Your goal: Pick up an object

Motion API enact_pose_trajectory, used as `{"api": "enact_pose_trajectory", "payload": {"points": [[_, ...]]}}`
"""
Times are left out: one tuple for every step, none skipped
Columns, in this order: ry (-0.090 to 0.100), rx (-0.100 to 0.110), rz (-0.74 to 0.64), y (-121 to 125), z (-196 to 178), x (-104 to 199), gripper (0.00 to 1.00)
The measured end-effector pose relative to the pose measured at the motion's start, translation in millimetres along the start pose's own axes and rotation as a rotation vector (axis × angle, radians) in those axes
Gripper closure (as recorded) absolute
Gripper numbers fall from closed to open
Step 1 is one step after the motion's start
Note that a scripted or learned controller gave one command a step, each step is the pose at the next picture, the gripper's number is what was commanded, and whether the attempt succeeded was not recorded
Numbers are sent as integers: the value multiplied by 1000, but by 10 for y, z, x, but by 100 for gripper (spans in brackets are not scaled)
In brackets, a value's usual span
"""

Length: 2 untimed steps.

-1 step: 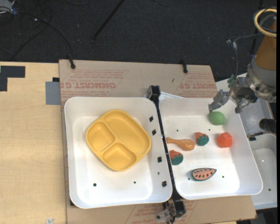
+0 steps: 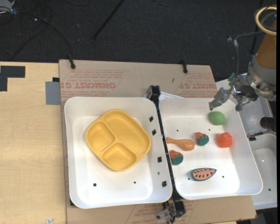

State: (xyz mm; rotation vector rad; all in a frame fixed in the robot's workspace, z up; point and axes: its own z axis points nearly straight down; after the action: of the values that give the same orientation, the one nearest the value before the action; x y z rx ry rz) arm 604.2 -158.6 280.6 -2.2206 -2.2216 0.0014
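Green ball (image 2: 217,118) sits in the right bin (image 2: 252,171), just near-left of the claw (image 2: 229,99), whose fingers hang spread, grasping nothing.

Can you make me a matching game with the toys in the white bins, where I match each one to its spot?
Things:
1. yellow plastic divided plate
2. round green toy ball
3. toy watermelon slice
4. red toy block

Places:
A. nearest the front edge of the right bin
B. in the left bin
C. just under the robot's hand
D. near the right bin's right wall

Pairs: 1-B, 2-C, 3-A, 4-D
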Motion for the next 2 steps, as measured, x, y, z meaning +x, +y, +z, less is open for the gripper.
{"api": "enact_pose_trajectory", "payload": {"points": [[2,7,2,-43,573,93,0],[1,6,1,-62,1133,-4,0]]}}
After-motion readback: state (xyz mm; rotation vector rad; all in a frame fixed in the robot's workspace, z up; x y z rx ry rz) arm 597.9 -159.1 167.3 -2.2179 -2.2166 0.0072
